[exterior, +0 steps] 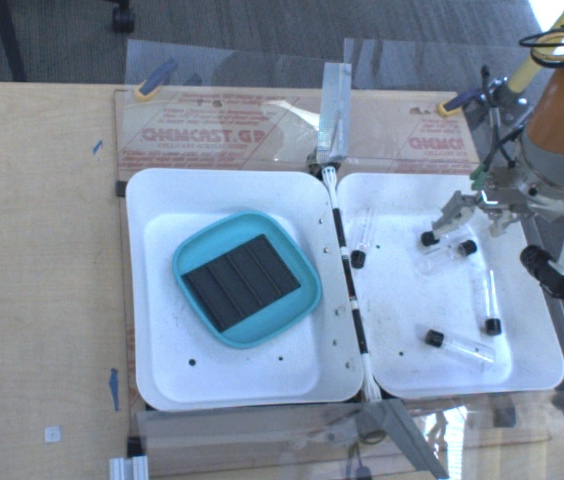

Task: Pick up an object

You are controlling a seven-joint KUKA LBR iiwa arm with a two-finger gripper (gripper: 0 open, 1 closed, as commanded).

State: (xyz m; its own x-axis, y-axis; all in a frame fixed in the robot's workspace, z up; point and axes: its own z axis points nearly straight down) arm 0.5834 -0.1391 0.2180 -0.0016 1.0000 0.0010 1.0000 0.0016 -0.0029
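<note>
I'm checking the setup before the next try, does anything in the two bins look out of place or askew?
Nothing looks spilled or damaged. The teal tray sits turned at an angle in the left bin. In the right bin, the clear tubes with black caps lie scattered, pointing different ways.

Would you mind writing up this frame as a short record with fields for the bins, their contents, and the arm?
left bin: holds a teal tray with a dark ribbed pad lying in it
right bin: several clear tubes with black caps, scattered; one by the divider, one near the front, one toward the right side
arm: reaches in from the right, above the right bin's back right corner
gripper: above the tubes at the back of the right bin; nothing seen held
</note>
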